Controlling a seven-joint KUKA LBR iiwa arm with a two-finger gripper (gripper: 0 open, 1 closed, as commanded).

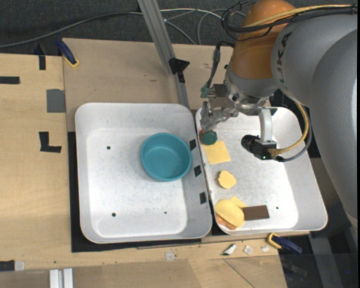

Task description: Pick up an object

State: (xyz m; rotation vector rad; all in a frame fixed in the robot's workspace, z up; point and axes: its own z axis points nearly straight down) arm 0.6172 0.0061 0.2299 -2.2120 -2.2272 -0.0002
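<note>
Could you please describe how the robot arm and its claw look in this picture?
The arm is a thick, rounded, light grey body with a glossy orange band above the wrist. Black and yellow cables loop beside it. The claw is a small metallic grey assembly below a grey wrist flange.

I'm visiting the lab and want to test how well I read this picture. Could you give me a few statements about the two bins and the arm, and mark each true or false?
1. The blue bowl sits in the left bin. True.
2. The gripper hangs over the left bin. False: it is over the right bin's upper left corner, just above a small teal object.
3. A flat yellow square lies in the right bin. True.
4. The brown block lies inside the blue bowl. False: it lies near the right bin's front edge, beside a yellow lump.
5. The bowl is tipped on its side. False: it stands upright, opening upward.
</note>
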